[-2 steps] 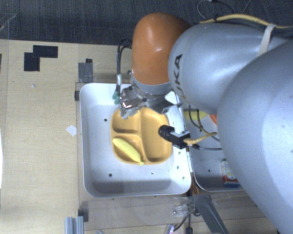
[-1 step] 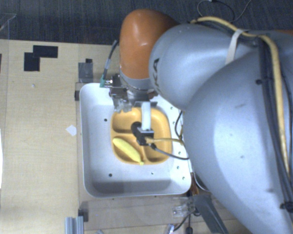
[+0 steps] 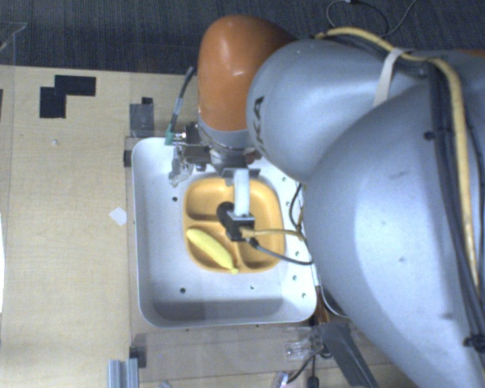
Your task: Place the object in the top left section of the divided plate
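A yellow divided plate lies in the middle of the white bin. A yellow banana rests in the plate's lower left section, pointing down to the right. My gripper hangs over the bin's upper left part, just beyond the plate's top left corner, under the orange wrist band. I see nothing held in it. The arm hides the plate's right edge.
The big grey arm covers the whole right side of the view, including the second bin. Grey brackets stand at the bin's corners. Black shapes mark the wooden bench at upper left.
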Controlling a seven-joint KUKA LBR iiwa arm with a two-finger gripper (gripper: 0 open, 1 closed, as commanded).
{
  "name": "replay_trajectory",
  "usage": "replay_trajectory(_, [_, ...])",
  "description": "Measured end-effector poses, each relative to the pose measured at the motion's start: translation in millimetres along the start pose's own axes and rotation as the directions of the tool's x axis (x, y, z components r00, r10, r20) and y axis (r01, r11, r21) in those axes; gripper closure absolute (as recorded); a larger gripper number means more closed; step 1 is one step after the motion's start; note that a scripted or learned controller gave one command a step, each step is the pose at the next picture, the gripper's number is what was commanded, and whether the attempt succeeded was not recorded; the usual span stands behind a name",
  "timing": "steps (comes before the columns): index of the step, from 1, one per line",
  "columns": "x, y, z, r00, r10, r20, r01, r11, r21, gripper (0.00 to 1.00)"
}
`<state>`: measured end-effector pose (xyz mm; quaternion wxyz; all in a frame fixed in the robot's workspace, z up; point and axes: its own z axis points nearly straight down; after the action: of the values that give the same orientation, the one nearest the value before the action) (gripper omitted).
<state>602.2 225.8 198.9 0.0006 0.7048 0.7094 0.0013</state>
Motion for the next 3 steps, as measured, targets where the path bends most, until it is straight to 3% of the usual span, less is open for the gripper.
replay_trajectory(1, [0, 0, 0, 1.0, 0.0, 0.0, 0.0, 1.0, 0.0, 0.0])
replay_trajectory(2, [2, 1, -12, 1.0, -0.008, -0.001, 0.008, 1.0, -0.004, 1.0])
replay_trajectory(3, [2, 1, -11, 1.0, -0.008, -0.001, 0.008, 1.0, -0.004, 0.0])
